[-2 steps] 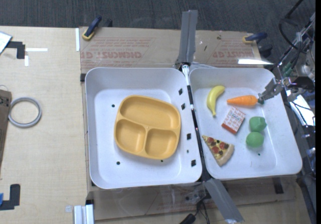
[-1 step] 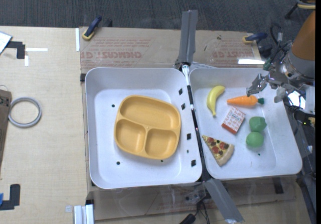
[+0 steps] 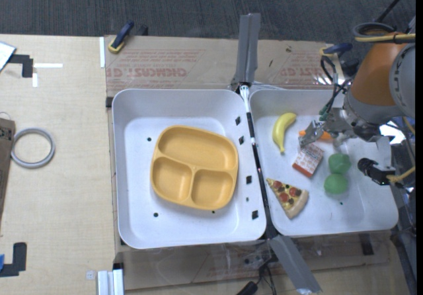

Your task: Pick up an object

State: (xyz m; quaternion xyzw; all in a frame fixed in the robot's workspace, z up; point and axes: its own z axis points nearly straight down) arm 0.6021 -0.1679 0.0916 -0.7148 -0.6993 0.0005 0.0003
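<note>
The right bin (image 3: 370, 214) holds a banana (image 3: 284, 129), a pizza slice (image 3: 289, 196), a red and white packet (image 3: 308, 161), two green round items (image 3: 339, 163) (image 3: 335, 184) and a small orange piece (image 3: 303, 133). My gripper (image 3: 314, 135) hangs low over the upper middle of this bin, just above the packet and right beside the orange piece. The banana lies a short way to its left. Nothing visibly hangs from the gripper.
A yellow divided plate (image 3: 195, 168) lies in the left bin (image 3: 132, 221). A grey divider post (image 3: 248, 49) rises between the bins at the back. On the bench at far left sits a tape roll (image 3: 32, 148). The arm's cables (image 3: 380, 171) cross the right bin's right side.
</note>
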